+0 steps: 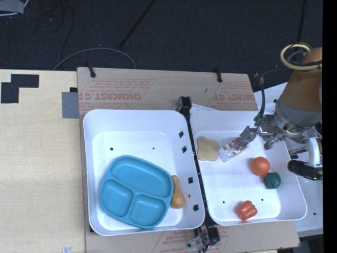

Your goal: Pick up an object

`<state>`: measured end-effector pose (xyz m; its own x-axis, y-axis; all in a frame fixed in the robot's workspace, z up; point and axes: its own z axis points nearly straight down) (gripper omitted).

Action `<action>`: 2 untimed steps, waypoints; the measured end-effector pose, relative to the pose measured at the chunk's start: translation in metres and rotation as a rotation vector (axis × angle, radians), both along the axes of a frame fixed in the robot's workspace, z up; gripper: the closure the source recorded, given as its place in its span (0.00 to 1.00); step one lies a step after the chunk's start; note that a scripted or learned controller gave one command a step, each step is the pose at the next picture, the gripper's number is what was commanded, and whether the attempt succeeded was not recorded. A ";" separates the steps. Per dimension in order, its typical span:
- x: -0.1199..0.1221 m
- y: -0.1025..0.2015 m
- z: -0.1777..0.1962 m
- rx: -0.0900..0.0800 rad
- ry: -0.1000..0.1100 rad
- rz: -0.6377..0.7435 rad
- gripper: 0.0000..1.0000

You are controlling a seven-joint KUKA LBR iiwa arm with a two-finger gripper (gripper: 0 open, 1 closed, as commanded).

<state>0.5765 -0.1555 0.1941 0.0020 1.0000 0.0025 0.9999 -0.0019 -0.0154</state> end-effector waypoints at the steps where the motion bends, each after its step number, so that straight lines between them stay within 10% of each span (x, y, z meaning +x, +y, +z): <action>1: 0.003 0.000 0.008 -0.003 -0.014 0.002 0.00; 2: 0.001 0.000 -0.056 -0.001 -0.008 0.002 0.00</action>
<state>0.5778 -0.1554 0.1382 0.0001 1.0000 0.0017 1.0000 -0.0001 -0.0070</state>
